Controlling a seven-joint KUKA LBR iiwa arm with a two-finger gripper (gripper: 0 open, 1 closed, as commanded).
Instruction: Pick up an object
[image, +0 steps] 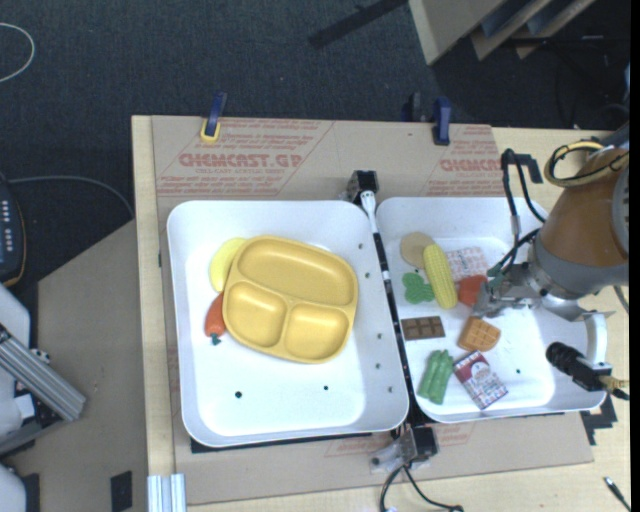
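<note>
Hovering low over the right bin (530, 215), the tool (493, 298) is sitting at the end of the arm (590, 235), just above a red piece (469, 291) and close to the waffle (479, 334); how far it is open cannot be told from this slant, and nothing is showing as held in it. The likeliest target is lying right there in the middle of the bin, with the corn (438, 274) just to its left and the packet (480, 379) and green pod (435, 375) nearer the front wall. These are looking like small plastic play foods, so they are probably weighing very little, staying stiff under a squeeze and risking no breakage, though smooth moulded skins may be sliding out of a pinch. The waffle is lying flat and thin, so taking it across two opposite edges is seeming best. The red piece is rounder and may be rolling away unless it is being caught across its middle. Neighbours are crowding it on the left, so a narrow approach from above is looking safer
</note>
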